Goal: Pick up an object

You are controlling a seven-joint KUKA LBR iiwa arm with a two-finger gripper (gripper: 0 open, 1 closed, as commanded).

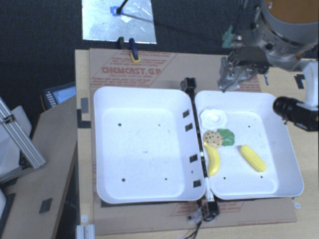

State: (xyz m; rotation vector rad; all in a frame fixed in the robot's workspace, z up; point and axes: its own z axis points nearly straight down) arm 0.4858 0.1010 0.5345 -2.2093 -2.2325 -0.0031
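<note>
— White plastic, two shallow bins side by side on the counter (84, 83). Where are the things?

— All in my right bin (279, 176). A fried egg (213, 118) lies near its far left corner. Just in front of it sits a round speckled cookie (212, 138), with a green leafy piece (227, 136) touching its right side. A yellow banana (213, 160) lies against the bin's left wall, just below the cookie. An ear of corn (253, 158) lies slantwise to the right, apart from the rest.

— And the left bin (104, 148)?

— Bare white floor with a few dark dots.

— Where is your pincer (232, 78)?

— Above the far rim of the right bin, beyond the egg, well clear of every item. It hangs from my grey wrist with the orange band over it.

— Wide or narrow?

— I cannot tell; the tips blur together against the cardboard. Nothing shows between them.
</note>
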